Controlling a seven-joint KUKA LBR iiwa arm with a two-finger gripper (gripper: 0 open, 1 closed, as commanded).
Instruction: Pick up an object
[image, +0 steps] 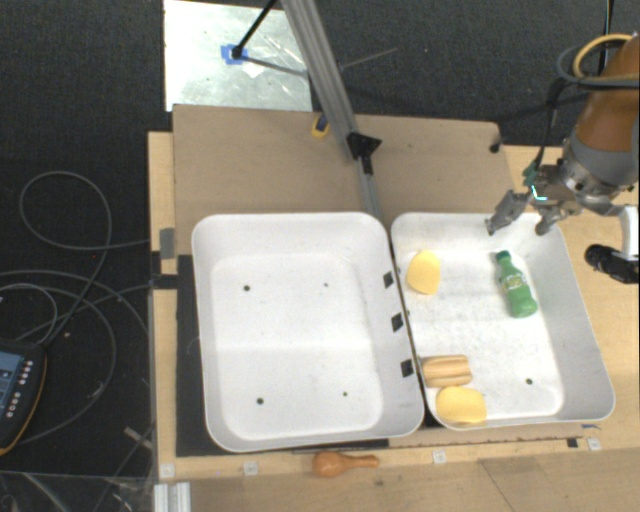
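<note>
The end effector (521, 214), fingers spread and holding nothing, hangs over the right bin's (580, 330) far edge. A green bottle (515, 285) lies just beside it, open floor around.

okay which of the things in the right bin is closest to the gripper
The green bottle: it lies just below the gripper, while the two yellow pieces and the hot dog sit farther left and lower.

A: What lies in the right bin (575, 330)?
B: A green bottle (515, 285) on its side near the far right, cap pointing away. A pale yellow lemon-like piece (424, 272) sits by the left wall.
A: And nearer the front?
B: A hot dog in a bun (446, 370), lying crosswise, touching another yellow rounded piece (461, 405) at the front-left corner
</note>
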